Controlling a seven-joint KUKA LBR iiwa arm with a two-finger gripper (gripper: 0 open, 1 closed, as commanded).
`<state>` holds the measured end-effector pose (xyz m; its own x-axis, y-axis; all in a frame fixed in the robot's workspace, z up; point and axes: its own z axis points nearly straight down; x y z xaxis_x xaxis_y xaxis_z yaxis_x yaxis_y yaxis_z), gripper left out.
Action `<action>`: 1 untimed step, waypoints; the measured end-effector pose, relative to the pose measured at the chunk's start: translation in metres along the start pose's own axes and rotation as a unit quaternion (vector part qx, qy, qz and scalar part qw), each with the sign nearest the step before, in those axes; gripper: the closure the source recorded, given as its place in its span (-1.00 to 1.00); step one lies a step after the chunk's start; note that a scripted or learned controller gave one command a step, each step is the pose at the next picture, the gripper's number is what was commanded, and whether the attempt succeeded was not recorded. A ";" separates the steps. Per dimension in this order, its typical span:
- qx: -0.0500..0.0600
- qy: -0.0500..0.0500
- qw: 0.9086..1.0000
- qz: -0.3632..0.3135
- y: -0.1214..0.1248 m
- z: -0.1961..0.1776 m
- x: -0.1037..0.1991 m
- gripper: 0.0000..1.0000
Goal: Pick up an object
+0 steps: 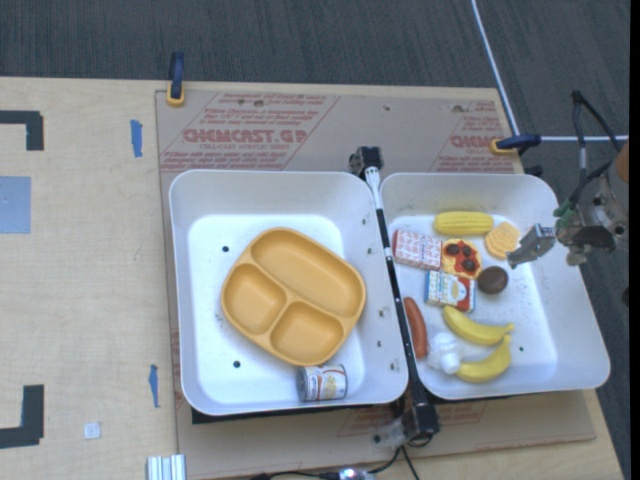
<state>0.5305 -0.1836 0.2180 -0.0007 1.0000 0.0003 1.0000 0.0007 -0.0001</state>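
Note:
My gripper [553, 252] hovers over the right side of the right bin [560, 343], open, with nothing between its fingers. One grey finger [530, 247] points down-left toward a brown ball [492, 280] and an orange round waffle [503, 238]. Further left in that bin lie a corn cob [463, 223], a pizza slice [461, 256], a red-and-white packet [418, 249], a small carton [447, 289], a hot dog [416, 326], two bananas [478, 326] and a white lump [445, 353].
The left bin [200, 268] holds a yellow divided plate [292, 295] and a small can [322, 382] lying at its front edge. A black ridge [385, 248] separates the bins. A white cable [490, 48] runs diagonally behind the right bin.

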 end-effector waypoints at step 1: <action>-0.004 -0.001 1.000 0.001 -0.007 0.120 0.017 -1.00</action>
<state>0.5233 -0.1665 0.0975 0.0008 1.0000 -0.0019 1.0000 -0.0008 0.0081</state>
